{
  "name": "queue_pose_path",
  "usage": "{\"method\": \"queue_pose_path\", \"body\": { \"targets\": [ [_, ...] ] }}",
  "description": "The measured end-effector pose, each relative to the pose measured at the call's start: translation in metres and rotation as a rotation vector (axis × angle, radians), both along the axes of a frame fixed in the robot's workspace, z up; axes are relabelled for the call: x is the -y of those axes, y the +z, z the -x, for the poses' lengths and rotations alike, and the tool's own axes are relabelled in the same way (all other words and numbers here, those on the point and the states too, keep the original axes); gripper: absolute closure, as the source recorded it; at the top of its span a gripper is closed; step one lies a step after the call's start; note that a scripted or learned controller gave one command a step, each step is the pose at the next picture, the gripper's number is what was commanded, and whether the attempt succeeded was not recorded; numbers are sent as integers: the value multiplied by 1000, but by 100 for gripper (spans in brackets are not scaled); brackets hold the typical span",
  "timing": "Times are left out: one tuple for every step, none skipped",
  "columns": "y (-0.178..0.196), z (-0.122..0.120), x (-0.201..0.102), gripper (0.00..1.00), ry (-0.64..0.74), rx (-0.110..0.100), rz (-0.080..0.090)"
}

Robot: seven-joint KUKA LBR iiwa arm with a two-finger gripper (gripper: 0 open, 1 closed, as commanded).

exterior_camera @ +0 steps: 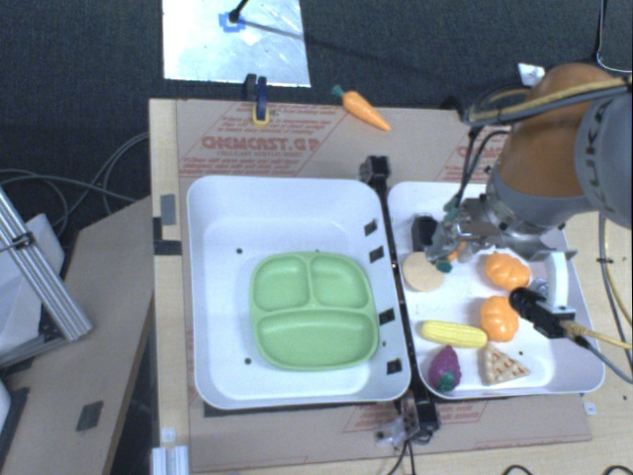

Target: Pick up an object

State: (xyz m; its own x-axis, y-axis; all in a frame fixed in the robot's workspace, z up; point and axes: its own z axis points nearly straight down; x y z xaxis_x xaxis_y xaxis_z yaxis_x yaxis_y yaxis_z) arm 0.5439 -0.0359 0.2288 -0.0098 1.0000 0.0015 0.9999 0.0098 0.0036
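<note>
Camera view, from above: the gripper (445, 250) is lowered into the right bin (574, 369), its tip just above a flat tan disc (423, 276) near the bin's left wall; whether the jaws are spread or pressed together cannot be told, as the wrist hides them. Candidate objects lie close by: two orange fruits (506, 270), a yellow corn cob (453, 333), a purple piece (445, 364) and a pizza wedge (502, 366). All are judged to be light, rigid, smooth plastic toys, likely to slip; the disc would best be taken across its edges. A green divided plate (315, 310) sits in the left bin (223, 226).
</note>
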Motion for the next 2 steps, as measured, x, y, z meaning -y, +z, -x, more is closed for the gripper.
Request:
{"method": "queue_pose_path", "body": {
  "targets": [
    [7, 1, -59, 100, 1, -1, -1],
    [-5, -8, -104, 100, -1, -1, 1]
  ]
}}
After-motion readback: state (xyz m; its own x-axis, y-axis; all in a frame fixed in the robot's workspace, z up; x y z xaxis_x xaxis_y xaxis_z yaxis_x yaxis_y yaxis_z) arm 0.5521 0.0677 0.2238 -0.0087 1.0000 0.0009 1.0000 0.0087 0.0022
